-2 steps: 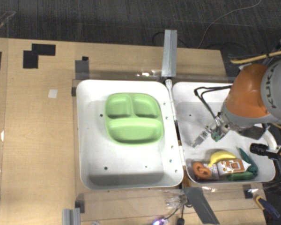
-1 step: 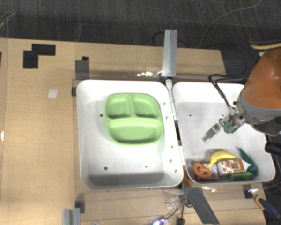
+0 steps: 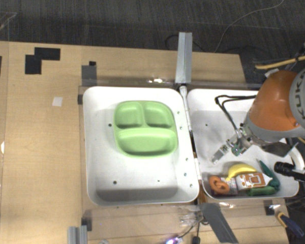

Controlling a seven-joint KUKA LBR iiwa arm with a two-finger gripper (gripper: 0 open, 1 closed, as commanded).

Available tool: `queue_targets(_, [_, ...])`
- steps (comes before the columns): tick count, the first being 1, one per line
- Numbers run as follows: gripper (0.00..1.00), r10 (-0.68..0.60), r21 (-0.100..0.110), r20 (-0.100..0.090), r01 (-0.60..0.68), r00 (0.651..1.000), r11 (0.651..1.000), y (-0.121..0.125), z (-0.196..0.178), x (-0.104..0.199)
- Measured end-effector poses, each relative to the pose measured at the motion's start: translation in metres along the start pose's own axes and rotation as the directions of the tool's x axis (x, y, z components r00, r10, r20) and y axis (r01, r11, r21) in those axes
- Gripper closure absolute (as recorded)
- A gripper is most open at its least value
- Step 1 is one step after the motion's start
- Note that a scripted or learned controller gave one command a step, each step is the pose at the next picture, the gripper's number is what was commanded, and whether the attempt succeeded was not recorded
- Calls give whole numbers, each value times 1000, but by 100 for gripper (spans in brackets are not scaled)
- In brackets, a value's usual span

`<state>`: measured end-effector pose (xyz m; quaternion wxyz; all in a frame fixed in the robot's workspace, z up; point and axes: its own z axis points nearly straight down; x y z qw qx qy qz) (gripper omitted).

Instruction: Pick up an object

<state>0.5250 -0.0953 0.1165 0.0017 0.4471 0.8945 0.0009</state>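
the pick looks barely begun. the grey arm with its orange band (image 3: 274, 105) reaches in over the right-hand shallow white plastic bin (image 3: 208, 111), and its small metal end effector (image 3: 224, 151) hangs above bare bin floor, short of the things it could take. whether the end effector is spread or pressed together cannot be told at this size, and nothing is seen between its tips.

the candidates for picking lie bunched along the near wall of that right bin: a yellow banana-shaped toy (image 3: 241, 171), an orange ring-like piece (image 3: 219, 185), a small brown-and-white box (image 3: 252, 180) and a dark green long piece (image 3: 268, 183), all touching or just beside one another. none looks lifted.

the left-hand shallow white bin (image 3: 99, 151) holds a light green plastic divided tray (image 3: 144, 127), well apart from the end effector.

what is left, by my reading: travel toward the cluster, descent, closing on one item and raising it clear of the tabletop bins.
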Motion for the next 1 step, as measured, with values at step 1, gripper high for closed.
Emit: queue_targets(1, [0,-77,-8,9,77,997,997,-2,24,7])
